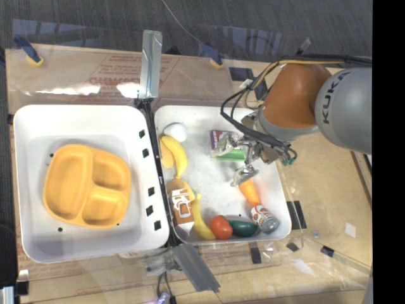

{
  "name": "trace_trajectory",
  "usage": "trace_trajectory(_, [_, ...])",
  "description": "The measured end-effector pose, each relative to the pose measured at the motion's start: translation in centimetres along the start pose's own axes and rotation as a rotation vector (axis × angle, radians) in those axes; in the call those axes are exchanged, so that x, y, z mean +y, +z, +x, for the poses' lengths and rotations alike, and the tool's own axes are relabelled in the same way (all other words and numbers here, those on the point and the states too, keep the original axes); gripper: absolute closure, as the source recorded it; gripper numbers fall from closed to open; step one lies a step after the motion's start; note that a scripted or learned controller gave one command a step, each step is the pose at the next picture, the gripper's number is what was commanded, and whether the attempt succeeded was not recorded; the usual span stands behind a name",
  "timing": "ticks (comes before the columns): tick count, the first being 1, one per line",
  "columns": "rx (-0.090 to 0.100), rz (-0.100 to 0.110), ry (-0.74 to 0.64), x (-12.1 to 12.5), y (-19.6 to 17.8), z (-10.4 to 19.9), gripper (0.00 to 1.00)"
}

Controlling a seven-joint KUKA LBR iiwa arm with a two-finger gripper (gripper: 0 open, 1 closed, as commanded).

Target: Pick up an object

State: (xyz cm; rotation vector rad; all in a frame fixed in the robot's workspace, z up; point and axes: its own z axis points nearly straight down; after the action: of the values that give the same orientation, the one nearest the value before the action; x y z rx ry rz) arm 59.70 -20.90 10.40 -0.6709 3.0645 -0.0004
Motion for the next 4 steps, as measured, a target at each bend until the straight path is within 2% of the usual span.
trace_trajectory(1, [0.001,0.000,-0.171,2.7,1.1,-2.7,0.00])
trace_trajectory(2, [0.005,-0.001,-0.033,2.2,1.2,5.4,0.00])
trace_trajectory(3, [0.000,0.000,-0.041,2.4,0.1,5.0,1.00])
trace_trajectory(4, [-0.002,0.003,0.002,4.0,-6.2,1.8,1.00])
